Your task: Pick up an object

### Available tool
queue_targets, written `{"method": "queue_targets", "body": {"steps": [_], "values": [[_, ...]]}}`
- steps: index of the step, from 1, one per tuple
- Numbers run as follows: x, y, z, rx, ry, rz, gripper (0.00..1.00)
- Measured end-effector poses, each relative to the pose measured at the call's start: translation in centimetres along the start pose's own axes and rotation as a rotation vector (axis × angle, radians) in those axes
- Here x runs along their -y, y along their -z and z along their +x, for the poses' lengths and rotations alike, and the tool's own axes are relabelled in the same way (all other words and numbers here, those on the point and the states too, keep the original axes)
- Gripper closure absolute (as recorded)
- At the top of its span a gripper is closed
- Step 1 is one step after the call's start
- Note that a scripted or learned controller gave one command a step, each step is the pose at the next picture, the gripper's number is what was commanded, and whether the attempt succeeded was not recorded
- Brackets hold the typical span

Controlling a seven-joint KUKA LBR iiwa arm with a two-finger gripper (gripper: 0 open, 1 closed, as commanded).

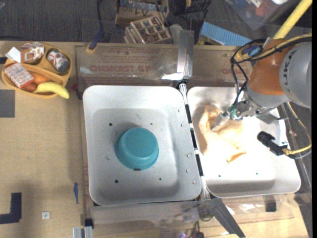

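Gripper (224, 119) apparently on tan obj (214, 124).

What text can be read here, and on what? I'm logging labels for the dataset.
Cardboard strip behind the bins: large faint letters, too washed out to read.
Packets in the yellow tray: printing too small.
Boxes beyond the bench: blurred.
Nothing legible on the teal bowl.

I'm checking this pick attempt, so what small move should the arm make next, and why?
Probably a short straight lift to test the grasp: the claw sits low in the right bin, right at the pale orange cloth, but whether it has caught the cloth is unclear.
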State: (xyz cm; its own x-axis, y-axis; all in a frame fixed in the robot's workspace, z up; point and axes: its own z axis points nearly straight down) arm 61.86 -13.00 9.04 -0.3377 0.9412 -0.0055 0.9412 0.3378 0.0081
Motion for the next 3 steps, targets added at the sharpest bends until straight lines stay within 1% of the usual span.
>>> {"method": "queue_targets", "body": {"steps": [1, 2, 3], "values": [[-0.06, 1.02, -0.01, 0.0, 0.0, -0.003, 1.0], [-0.06, 1.02, -0.01, 0.0, 0.0, -0.003, 0.0], [-0.01, 1.93, -0.11, 0.001, -0.001, -0.004, 1.0]]}}
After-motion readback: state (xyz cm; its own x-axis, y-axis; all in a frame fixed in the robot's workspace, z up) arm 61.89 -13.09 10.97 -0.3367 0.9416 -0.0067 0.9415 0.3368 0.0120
